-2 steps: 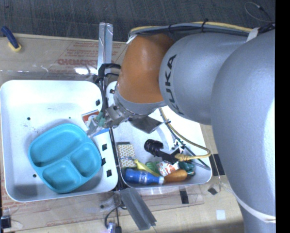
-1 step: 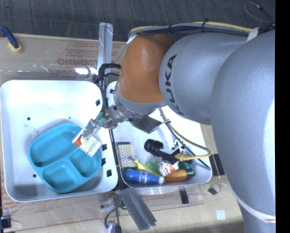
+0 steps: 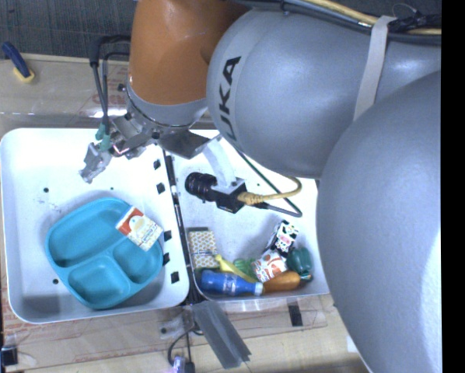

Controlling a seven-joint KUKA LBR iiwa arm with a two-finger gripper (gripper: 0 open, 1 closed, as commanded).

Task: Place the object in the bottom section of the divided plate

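Left bin (image 3: 15, 208): blue divided plate (image 3: 100, 263), lower left of frame. Small packet (image 3: 140, 229) rests on the plate's upper right rim. Tool (image 3: 95, 162) hovers above-left of the packet, apart from it; finger state cannot be told.

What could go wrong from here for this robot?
The small packet lies on the blue divided plate's right rim, half over the edge, so a nudge might tip it into the bin. The gripper hovers above the plate, off to the upper left of the packet, so a straight descent would probably miss it.
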